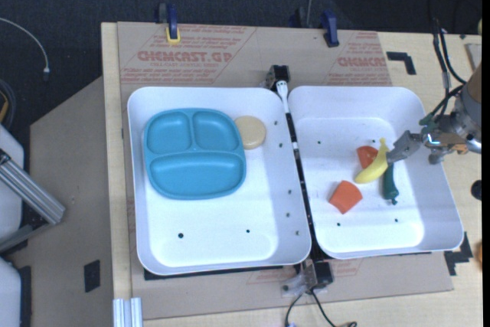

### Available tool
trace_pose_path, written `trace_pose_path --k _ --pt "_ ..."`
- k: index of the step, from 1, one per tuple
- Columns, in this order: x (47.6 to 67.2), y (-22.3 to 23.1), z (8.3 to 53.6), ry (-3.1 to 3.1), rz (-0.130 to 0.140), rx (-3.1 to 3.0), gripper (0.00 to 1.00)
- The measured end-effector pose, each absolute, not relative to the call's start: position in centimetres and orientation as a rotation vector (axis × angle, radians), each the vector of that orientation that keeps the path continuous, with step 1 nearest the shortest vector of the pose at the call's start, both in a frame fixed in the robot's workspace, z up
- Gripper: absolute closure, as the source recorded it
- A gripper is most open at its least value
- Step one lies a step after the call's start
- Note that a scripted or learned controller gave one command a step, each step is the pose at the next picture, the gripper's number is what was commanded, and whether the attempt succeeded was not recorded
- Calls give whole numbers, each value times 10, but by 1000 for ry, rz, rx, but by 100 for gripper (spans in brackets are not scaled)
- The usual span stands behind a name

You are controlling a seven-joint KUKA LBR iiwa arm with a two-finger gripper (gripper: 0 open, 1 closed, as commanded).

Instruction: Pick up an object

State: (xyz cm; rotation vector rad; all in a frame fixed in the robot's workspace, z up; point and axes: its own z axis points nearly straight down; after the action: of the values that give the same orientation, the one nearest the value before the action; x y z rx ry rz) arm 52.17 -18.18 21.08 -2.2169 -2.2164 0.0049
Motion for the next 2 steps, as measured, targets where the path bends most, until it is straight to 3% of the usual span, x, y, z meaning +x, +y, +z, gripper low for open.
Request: trace_pose_path --k 2 --pt "514 -177 107 -2216 5 -2218 0"
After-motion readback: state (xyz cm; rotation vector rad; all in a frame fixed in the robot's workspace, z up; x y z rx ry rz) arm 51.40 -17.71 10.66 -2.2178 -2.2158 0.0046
